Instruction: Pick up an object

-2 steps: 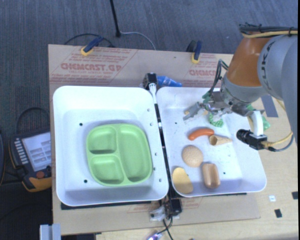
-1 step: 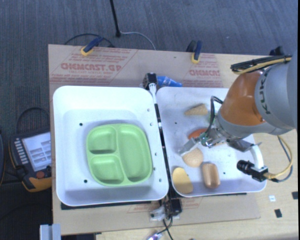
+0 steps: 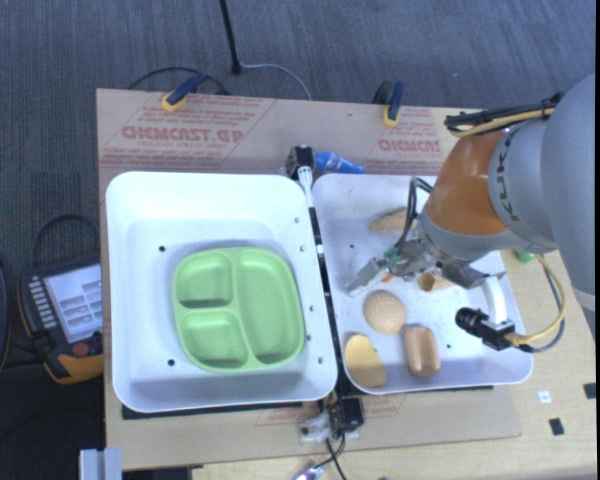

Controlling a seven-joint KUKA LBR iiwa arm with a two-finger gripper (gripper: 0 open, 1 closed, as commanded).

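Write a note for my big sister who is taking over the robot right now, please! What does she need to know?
Gripper: low in the right bin, fingers spread open, nothing between them.
Things: a round tan bun just below the fingertips; a yellow piece and a brown roll near the bin's front edge; a pale piece at the back. The green divided tray sits in the left bin.
Done: nothing picked up yet.
Left: close on one object, probably the bun, and lift it.
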